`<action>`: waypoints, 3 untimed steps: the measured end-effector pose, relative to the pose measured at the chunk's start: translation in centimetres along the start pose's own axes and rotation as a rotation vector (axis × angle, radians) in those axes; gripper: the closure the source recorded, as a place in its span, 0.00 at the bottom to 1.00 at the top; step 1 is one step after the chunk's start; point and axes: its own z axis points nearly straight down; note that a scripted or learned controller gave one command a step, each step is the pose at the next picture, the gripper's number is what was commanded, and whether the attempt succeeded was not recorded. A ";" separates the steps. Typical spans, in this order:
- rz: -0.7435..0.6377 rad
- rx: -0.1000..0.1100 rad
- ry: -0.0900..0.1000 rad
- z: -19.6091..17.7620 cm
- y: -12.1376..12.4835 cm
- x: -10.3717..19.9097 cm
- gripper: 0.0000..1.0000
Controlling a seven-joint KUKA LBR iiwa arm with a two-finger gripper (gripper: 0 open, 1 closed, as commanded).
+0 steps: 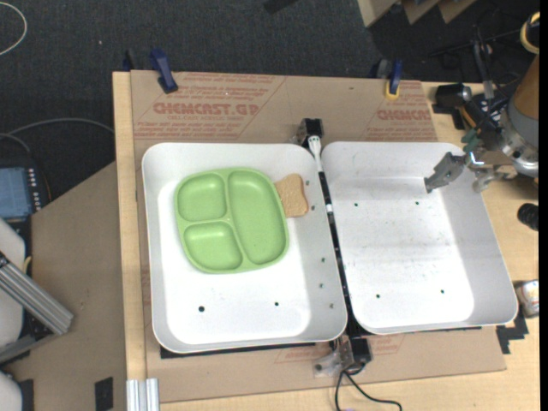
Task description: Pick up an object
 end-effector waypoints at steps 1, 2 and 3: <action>-0.005 -0.021 -0.005 -19.5 3.2 3.2 0.00; 0.000 -0.018 -0.005 -31.7 -1.2 3.3 0.00; -0.001 0.003 0.002 -31.0 -6.8 5.0 0.00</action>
